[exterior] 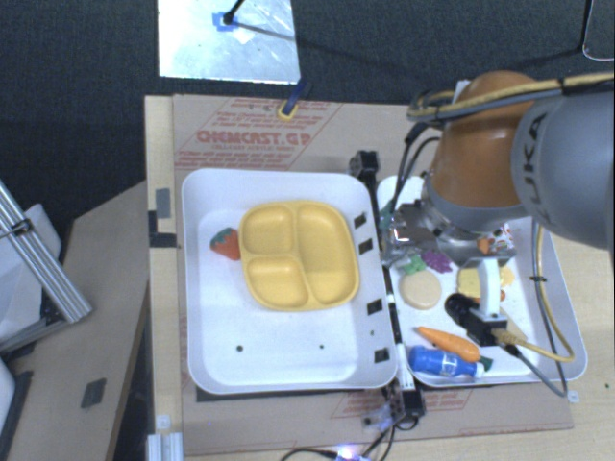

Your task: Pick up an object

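**Camera view: arm low over the right bin, jaws out of sight**

The jaws lie beneath the wrist at centre right of the frame, and whether they are released or clenched cannot be told. Nothing can be seen held in them. Above them sits the orange band (480, 152), and the grey arm (562, 171) comes in from the right edge.

The things to be picked lie in the right bin (509, 375), in the lower right of the frame. Just below the wrist there is one small purple piece (437, 260). Beside it is one pale round disc (420, 291), cream-coloured and flat. One yellow piece (471, 281) lies to the right of the disc, partly covered. Lower down is one orange carrot (447, 341), set at a slant with its tip toward the upper left. Under it, against the bin's lower wall, is one blue bottle (442, 363) on its side; it has a white band whose print is too small to read.

The left bin (279, 349) fills the middle of the frame. It holds one yellow plate (296, 255) with three compartments. One red strawberry (226, 243) with a green top touches the plate's left edge.

Both bins rest on a cardboard sheet (259, 128) printed in red, where "CHEMCAST" can be read in the upper middle. The sheet lies on the tan desk (106, 257).
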